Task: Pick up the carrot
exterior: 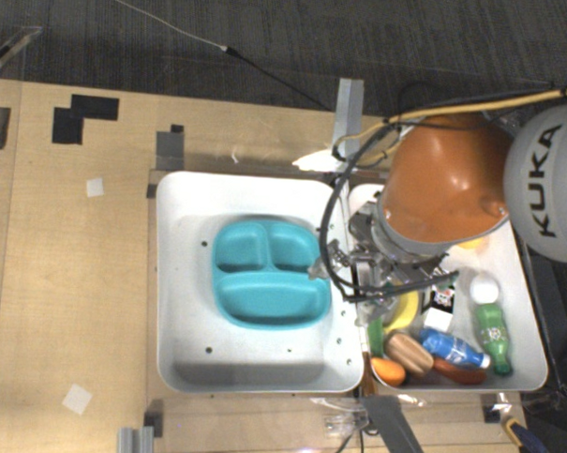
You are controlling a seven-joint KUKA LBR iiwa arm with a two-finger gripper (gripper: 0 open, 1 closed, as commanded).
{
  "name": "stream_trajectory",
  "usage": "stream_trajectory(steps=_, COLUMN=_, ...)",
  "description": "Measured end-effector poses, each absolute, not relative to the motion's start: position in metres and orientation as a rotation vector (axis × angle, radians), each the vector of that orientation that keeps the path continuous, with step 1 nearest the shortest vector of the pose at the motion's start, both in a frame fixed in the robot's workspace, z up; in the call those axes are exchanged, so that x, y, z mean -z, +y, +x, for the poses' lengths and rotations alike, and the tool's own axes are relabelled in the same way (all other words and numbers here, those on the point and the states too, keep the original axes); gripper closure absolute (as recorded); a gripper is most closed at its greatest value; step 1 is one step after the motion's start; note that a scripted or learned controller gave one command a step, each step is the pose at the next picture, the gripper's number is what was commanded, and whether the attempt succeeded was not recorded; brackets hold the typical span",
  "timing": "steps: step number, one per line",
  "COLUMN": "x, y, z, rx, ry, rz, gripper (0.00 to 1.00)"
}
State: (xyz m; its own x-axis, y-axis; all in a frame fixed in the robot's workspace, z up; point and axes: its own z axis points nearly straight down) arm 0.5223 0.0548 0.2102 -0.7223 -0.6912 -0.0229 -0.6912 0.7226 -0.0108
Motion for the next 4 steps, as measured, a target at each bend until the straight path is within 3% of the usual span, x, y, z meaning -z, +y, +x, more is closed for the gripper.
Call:
stream_trajectory(steps=1, x=-0.222, y=0.057, z=0.525, rx=0.004, ry=2.883, rz=-1.159, gripper=1.00)
stream_trajectory(steps=2, x=-0.222, y=0.057, z=0.525, rx=0.003, ry=2.883, rz=-1.159, gripper=0.00)
stream_trajectory(steps=3, x=-0.234, y=0.060, z=0.527, rx=0.005, ry=2.874, rz=-1.156, gripper=1.00)
stream_trajectory(steps=4, x=-0.234, y=0.060, z=0.527, rx=0.004, ry=2.874, rz=-1.156, gripper=0.00)
